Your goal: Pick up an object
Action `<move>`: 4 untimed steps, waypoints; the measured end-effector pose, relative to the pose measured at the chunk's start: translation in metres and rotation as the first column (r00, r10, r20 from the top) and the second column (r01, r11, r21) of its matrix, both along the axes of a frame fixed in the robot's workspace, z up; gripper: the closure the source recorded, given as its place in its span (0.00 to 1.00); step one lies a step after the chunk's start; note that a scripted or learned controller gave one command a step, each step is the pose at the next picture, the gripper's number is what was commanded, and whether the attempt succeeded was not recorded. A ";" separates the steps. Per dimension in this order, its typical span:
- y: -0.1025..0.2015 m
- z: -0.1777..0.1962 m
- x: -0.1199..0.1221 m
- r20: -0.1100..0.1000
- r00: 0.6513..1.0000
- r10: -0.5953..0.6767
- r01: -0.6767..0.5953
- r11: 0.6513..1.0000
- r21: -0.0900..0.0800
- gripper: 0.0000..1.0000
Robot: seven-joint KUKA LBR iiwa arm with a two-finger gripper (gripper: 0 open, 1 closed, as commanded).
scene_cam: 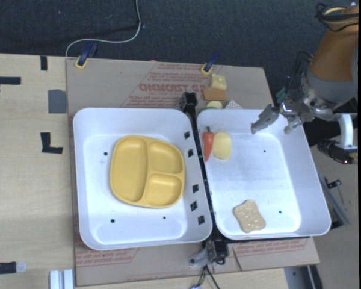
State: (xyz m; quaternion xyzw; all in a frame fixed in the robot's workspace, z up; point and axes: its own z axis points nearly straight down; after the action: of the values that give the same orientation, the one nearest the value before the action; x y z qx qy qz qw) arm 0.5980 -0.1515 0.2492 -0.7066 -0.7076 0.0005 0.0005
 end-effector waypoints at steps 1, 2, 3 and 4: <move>0.031 -0.074 0.027 -0.004 1.000 0.002 -0.002 1.000 0.001 0.00; 0.058 -0.169 0.036 0.001 1.000 0.001 -0.001 1.000 0.000 0.00; 0.056 -0.153 0.037 0.003 1.000 0.000 0.000 1.000 -0.001 1.00; 0.056 -0.153 0.037 0.004 1.000 0.000 0.000 1.000 -0.001 0.00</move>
State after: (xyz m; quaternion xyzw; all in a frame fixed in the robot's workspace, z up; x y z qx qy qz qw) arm 0.6350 -0.0952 0.0960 -0.7066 -0.7077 -0.0004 -0.0012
